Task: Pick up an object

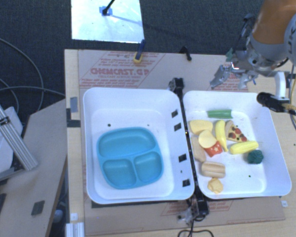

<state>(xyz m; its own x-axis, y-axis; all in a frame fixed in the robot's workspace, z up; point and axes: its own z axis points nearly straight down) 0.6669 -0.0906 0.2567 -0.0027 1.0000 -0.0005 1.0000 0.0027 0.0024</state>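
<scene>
The right bin (274,132) holds several toy foods: a green pod (219,113), a banana (220,131), a pizza slice (236,132), a yellow corn-like piece (243,146), a green broccoli (255,156), a red block (215,149), a tan bun (213,169) and a small yellow piece (215,185). My gripper (232,79) hangs above the bin's far rim, beyond the green pod. Its two fingers are spread open with nothing between them.
The left bin (113,100) holds a blue divided plate (130,157). A black divider with clips (182,132) runs between the bins. The arm's grey body and orange band (278,14) fill the upper right. A shiny square sheet (106,14) lies beyond the bench.
</scene>
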